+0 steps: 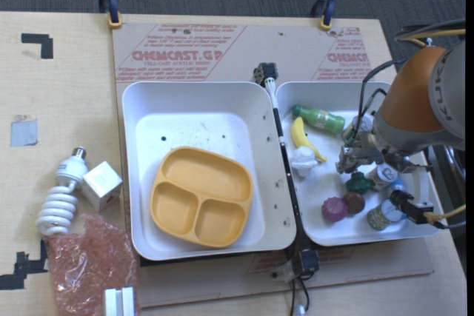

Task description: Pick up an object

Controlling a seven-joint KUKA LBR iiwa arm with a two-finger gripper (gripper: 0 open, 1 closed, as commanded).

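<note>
The right bin (320,234) held a small pile of toys. A green bottle (320,118) lay near the back, smooth and long. Just in front of it lay a curved yellow banana (299,135), and a lumpy white thing (304,160) touched the banana's lower end. Nearer the front sat a round purple ball (334,209) and a brown lump (354,202) just beside it. A dark green thing (361,182) lay close behind the brown lump, and a small round tin (382,217) sat to the right. The gripper (357,158) hung low over this pile, just above the dark green thing. I could not tell how it was set. The left bin (141,152) held a smooth yellow tray (200,196) with three hollows. On the counter (52,107) to the left lay a curly white light bulb (61,196), a white cube (102,181) and a crinkly pink bag (89,263).
</note>
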